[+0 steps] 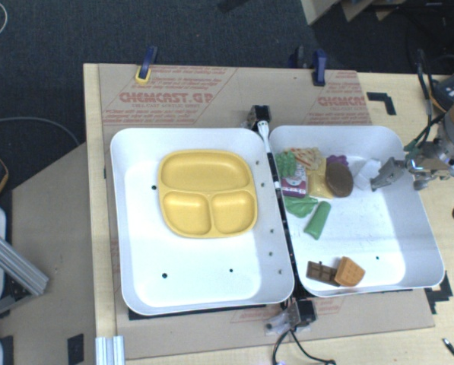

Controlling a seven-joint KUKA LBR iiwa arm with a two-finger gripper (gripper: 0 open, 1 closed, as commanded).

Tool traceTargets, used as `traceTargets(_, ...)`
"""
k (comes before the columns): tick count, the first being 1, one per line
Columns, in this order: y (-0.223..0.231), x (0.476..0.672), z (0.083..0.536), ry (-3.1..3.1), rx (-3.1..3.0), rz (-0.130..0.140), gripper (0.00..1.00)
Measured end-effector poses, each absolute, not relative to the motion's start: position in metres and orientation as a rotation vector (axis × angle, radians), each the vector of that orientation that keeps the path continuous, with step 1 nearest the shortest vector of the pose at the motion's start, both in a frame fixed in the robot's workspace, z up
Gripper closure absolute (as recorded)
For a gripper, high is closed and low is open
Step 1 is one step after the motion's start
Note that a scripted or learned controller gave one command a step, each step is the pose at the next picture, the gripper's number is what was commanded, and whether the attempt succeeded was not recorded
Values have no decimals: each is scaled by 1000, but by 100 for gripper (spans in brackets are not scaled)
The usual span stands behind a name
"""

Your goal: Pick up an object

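My gripper reaches in from the right, low over the upper right part of the right bin. Just left of it lies a brown oval piece, with a small purple item above that. Further left are a toast-like slice, a purple and green packet and a yellow piece. A green stick and a green leaf-like piece lie below them. Near the bin's front sit a dark brown bar and an orange cracker.
The left bin holds a yellow tray with three compartments. Both bins rest on a cardboard-covered bench held by clamps at the back. Cables run near the bench's front edge.
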State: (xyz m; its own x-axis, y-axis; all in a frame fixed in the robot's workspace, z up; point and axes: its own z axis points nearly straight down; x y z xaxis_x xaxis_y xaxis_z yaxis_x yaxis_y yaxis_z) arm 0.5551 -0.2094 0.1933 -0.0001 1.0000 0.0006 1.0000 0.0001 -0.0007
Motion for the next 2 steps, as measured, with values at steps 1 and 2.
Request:
traceTargets(1, -212, 547, 147, -2217, -2218, 4, 0)
traceTargets(2, -212, 551, 103, -2217, -2217, 3, 0)
